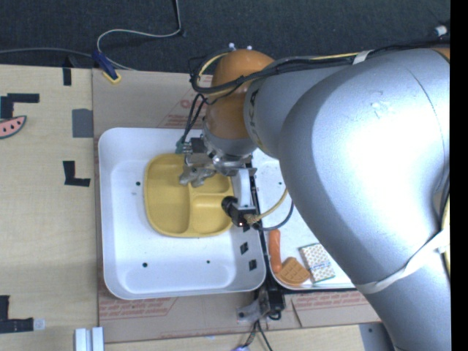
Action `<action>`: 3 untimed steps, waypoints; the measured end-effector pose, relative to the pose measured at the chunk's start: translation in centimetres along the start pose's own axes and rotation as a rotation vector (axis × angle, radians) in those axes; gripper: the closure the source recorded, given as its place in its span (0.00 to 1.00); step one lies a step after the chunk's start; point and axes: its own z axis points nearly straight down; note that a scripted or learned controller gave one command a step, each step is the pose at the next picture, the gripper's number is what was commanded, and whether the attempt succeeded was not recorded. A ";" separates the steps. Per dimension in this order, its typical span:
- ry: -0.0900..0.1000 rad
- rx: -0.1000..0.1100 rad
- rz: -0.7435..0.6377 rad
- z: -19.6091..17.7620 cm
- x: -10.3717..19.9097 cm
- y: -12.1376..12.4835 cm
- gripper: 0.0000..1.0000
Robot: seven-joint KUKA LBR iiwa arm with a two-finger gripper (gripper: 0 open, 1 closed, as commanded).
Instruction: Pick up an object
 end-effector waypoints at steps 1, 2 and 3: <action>-0.030 -0.003 0.010 -14.3 2.6 0.3 1.00; -0.030 0.000 0.009 -9.9 8.5 -4.1 1.00; -0.031 -0.004 0.012 -23.4 -0.4 -1.3 1.00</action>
